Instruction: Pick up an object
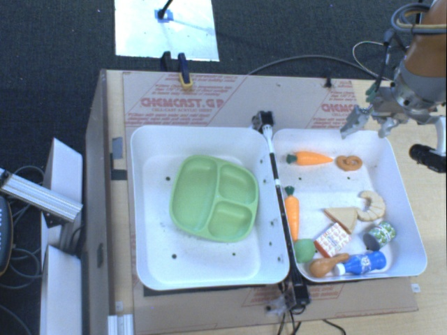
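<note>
A: Gripper (370,121) first. Where is it?

B: At the upper right, above the far rim of the right bin (401,176), hanging from the arm (422,61). Its two fingers (353,121) are spread apart with nothing between them.

A: What lies in that bin?

B: A carrot (309,158) lies sideways near the far edge, with a pretzel (348,162) just beside it on the right. A second carrot (292,215) lies lengthwise along the left wall. A croissant (371,204) sits toward the right wall, and a tan wedge (341,218) is just left of it.

A: And toward the near edge?

B: A crowded group. A green ball (304,249) is below the second carrot, with a red and white box (332,240) beside it. A drumstick (327,265) touches a blue bottle (363,262) along the near wall. A small can (380,234) sits above the bottle, near the right wall.

A: Is the gripper close to any of them?

B: The pretzel is nearest, though still apart from the fingers.

A: The left bin (150,187)?

B: It holds a green tray (214,198) with three compartments, lying flat near the middle.
</note>
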### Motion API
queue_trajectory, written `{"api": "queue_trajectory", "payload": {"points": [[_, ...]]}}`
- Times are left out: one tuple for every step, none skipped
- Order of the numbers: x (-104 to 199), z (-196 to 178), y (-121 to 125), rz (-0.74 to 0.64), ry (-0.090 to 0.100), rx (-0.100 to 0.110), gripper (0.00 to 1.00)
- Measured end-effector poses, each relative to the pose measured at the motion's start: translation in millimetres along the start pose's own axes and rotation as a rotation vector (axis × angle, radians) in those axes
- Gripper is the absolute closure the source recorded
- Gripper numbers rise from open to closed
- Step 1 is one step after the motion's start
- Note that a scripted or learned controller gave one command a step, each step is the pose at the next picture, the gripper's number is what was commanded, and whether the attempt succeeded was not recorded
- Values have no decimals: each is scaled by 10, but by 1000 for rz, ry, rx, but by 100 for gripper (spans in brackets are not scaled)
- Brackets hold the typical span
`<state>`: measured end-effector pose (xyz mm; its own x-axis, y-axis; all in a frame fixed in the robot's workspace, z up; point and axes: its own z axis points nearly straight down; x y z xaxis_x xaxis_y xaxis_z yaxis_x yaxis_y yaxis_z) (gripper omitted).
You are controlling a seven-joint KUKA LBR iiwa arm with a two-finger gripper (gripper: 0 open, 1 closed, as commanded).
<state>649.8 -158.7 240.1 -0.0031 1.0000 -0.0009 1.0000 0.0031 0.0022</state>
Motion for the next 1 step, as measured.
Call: {"api": "queue_trajectory", "payload": {"points": [[-256, 1544, 28, 1, -1, -3, 0]]}}
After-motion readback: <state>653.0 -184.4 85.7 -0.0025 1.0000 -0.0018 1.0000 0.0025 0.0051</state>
